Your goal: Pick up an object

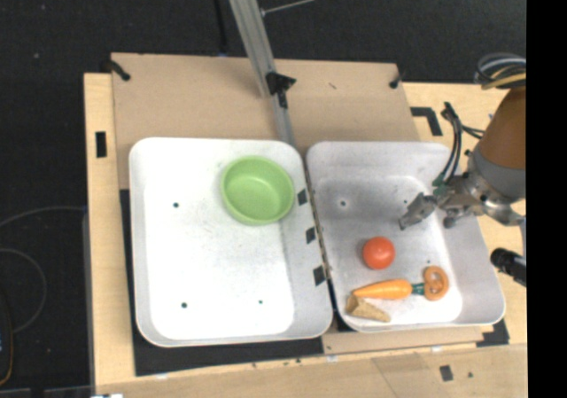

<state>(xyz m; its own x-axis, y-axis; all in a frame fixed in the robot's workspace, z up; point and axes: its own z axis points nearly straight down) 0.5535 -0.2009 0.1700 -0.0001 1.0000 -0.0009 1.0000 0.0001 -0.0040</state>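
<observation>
The right bin (354, 175) holds a red tomato-like ball (378, 252), an orange carrot (385, 290), a small orange ring-shaped piece (435, 282) and a tan wedge (368, 308) near its front wall. My gripper (431, 216) hangs over the right side of this bin, above and to the right of the red ball. It is open, with nothing between its fingers. A green bowl (258, 190) sits at the back of the left bin (177, 299).
A slanted metal pole (252, 28) runs from the top of the view down to the gap between the bins. Brown board (248, 95) lies behind the bins. Cables (456, 135) hang by the arm at the right.
</observation>
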